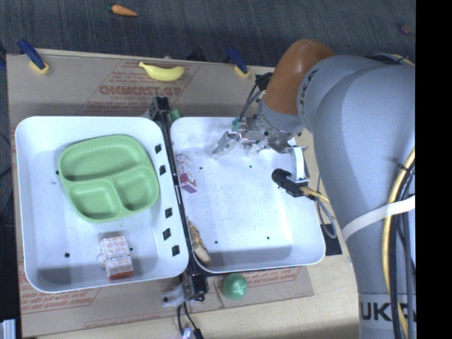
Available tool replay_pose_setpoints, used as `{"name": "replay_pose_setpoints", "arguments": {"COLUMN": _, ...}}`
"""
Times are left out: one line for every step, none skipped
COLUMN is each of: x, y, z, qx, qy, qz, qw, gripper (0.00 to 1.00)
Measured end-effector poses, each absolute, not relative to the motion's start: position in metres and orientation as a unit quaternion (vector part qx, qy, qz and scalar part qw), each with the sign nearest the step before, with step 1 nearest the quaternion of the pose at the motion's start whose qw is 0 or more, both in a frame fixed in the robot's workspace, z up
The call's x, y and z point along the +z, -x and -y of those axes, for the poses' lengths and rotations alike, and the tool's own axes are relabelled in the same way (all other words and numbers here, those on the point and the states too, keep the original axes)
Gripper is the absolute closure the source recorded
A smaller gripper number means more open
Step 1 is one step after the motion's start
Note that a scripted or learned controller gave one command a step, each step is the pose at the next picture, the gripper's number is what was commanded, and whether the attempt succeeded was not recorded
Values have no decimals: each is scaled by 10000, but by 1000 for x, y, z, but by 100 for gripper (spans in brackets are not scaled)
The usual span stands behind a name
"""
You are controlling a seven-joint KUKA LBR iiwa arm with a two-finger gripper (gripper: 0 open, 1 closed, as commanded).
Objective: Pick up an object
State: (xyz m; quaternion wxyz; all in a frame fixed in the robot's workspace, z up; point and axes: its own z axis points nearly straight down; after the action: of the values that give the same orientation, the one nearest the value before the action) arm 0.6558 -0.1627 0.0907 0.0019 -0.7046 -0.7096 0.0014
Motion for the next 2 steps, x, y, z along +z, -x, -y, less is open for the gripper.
{"name": "replay_pose_setpoints", "arguments": {"x": 102, "y": -657, "z": 163, "qx": 9, "qy": 7036, "qz": 7106, "qw": 14, "gripper": 100}}
{"name": "replay_pose_setpoints", "arguments": {"x": 193, "y": -657, "z": 67, "qx": -7, "qy": 7050, "qz": 7092, "qw": 7, "gripper": 100}}
